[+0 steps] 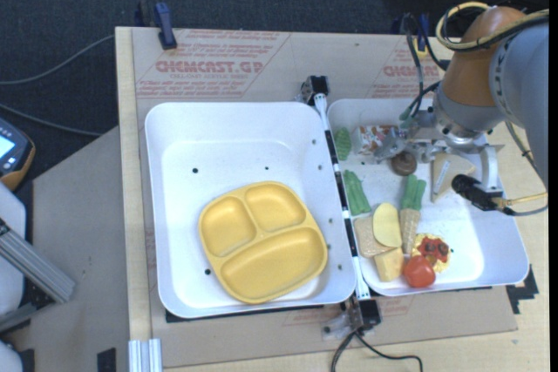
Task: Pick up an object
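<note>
The gripper (408, 151) hangs low over the upper part of the right bin (501, 261), at the right of the frame. Its own body hides the tips from this angle, so I cannot tell whether it is wide, narrow or holding anything. A small brown round thing (403, 163) sits right under it, either touching it or just beside it. This looks like the likeliest target, though nothing shows it gripped. The other candidates crowd the lower left of that bin: a green pod (355, 192) along the left wall, a green bundle (413, 191) just below the gripper, a pale cone (408, 227), a yellow oval slice (386, 225), a piece of bread (368, 236) and a red tomato (419, 273) near the lower edge. The main risk is the crowding. A closing grip could catch the green bundle along with the brown piece, or nudge the round piece so that it rolls away. A descent too near the divider could jam against the bin wall. The left bin (174, 144) holds a yellow divided plate (261, 241), well apart from the gripper.
</note>
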Tool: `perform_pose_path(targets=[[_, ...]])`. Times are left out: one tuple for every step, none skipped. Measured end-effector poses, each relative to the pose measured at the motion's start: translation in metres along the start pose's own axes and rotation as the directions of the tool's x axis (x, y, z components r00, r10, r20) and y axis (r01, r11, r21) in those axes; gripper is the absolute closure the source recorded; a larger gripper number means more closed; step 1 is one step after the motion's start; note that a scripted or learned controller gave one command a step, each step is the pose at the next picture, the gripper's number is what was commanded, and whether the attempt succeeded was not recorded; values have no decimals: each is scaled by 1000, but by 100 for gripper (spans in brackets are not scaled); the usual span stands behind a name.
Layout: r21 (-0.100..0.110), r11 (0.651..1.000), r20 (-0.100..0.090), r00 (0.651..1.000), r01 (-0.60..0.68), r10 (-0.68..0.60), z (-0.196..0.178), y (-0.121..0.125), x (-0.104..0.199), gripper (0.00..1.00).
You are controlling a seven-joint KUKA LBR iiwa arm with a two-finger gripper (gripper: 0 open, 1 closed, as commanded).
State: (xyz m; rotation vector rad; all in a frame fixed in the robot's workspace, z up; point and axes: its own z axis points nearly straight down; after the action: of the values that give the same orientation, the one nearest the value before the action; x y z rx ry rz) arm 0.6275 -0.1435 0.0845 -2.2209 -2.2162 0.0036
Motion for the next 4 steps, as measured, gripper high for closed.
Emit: perform_pose_path(targets=[[61,998,-16,1000,12,-11,7,28,-13,0],[3,1000,0,1000,-2,2,1,-60,-20,0],[-6,1000,2,1000,1,-1,-10,-55,-19,100],[-18,1000,2,1000,11,-11,-81,33,40,100]])
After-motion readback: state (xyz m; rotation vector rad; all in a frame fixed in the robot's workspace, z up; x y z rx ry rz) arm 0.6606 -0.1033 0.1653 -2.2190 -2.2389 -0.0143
